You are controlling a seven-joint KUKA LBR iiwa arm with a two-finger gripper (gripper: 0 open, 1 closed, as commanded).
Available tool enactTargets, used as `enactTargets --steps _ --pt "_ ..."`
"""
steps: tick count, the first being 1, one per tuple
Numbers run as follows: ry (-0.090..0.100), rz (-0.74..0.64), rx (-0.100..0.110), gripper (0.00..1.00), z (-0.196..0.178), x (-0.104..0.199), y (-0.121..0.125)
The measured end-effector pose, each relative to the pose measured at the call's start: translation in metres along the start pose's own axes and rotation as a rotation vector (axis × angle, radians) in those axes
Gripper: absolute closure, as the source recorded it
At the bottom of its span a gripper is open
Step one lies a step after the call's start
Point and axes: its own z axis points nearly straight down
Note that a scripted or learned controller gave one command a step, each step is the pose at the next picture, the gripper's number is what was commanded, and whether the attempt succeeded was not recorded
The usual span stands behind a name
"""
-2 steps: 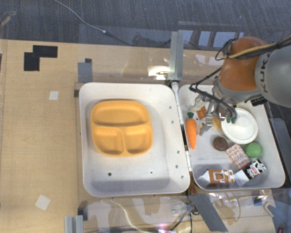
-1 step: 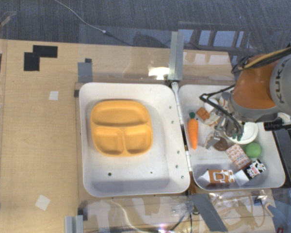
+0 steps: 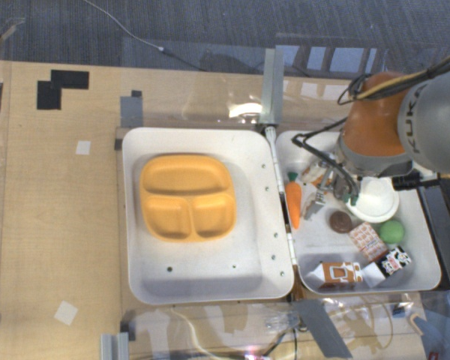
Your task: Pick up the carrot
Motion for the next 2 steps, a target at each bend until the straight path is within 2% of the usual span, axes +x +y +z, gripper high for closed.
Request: enactTargets --steps 1,2 --pt "0.004 0.055 0.001 0.00 0.002 -0.036 0.007" --pt "0.014 0.040 0.005 0.00 0.002 -0.051 0.011"
